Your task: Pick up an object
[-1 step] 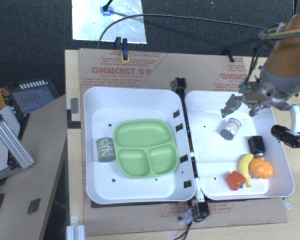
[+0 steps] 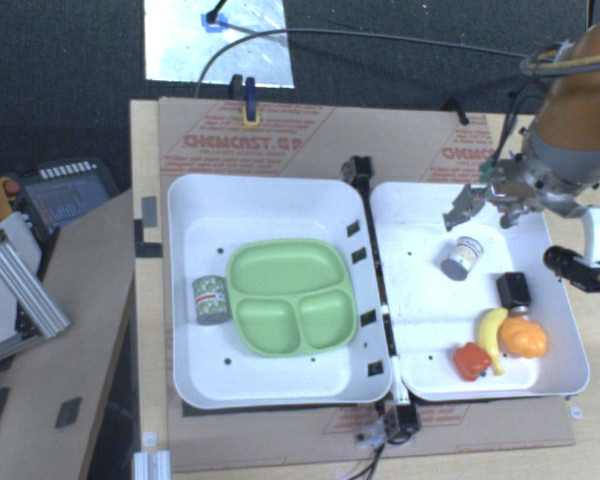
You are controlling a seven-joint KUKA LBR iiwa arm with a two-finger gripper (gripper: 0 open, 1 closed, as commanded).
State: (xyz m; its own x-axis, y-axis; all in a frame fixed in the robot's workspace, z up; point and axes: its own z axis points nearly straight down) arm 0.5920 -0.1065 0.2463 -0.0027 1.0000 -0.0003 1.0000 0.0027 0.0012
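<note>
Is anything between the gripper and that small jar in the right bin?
Nothing visible. The gripper hangs above the right bin, and the jar lies just below it in the view with bare bin floor around it. The black block, banana and other fruit sit nearer the bin's front right corner, off that line.

A grey control pendant lies left of the bench beside an aluminium rail.

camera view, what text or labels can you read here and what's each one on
"CHEMCAST GP", red print on the brown sheet behind the left bin.
A like red print at the sheet's right, behind the right bin: cut off by the arm, not readable.
Can label in the left bin: too small to read.
Jar label in the right bin: blurred.
Grey device at left, screen: unreadable.
</note>
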